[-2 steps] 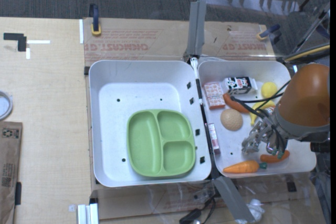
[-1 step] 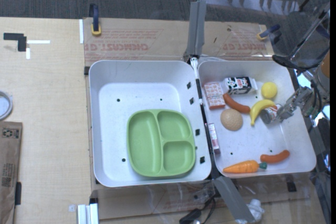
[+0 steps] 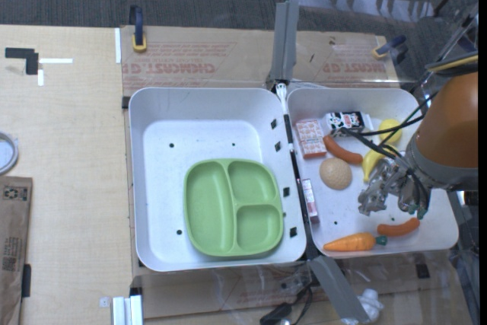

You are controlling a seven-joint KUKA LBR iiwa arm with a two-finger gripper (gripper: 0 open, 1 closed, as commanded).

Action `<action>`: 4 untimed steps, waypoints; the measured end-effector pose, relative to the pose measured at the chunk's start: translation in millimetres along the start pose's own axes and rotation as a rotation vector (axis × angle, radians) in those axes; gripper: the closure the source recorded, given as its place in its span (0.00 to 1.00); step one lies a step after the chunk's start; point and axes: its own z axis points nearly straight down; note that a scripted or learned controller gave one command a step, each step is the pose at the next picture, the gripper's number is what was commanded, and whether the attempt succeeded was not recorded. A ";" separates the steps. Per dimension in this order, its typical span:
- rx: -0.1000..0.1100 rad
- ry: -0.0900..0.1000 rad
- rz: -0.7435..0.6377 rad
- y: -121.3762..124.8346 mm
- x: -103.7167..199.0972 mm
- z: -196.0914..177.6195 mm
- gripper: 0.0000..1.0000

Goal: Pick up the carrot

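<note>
The carrot (image 3: pixel 351 242) is orange with a small green stub at its right end. It lies flat near the front wall of the right bin (image 3: pixel 434 243). My gripper (image 3: pixel 373 202) hangs over that bin, just above and to the right of the carrot, with its tips pointing down and left. Nothing shows between its fingers, and the carrot lies apart from them.
Around the gripper in the right bin lie a red chilli-like piece (image 3: pixel 398 227), a beige round item (image 3: pixel 335 173), a red sausage (image 3: pixel 343 150), a yellow banana (image 3: pixel 378 151), a pink packet (image 3: pixel 310 138) and a small carton (image 3: pixel 347 121). The left bin (image 3: pixel 152 164) holds a green divided plate (image 3: pixel 233 207).
</note>
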 end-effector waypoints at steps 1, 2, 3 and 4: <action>0.000 -0.002 0.045 21.6 10.9 -16.3 1.00; -0.001 -0.005 0.045 22.1 9.3 -25.1 1.00; 0.000 -0.003 0.507 46.7 22.4 -46.4 1.00; 0.001 -0.001 0.251 89.2 37.9 -45.8 1.00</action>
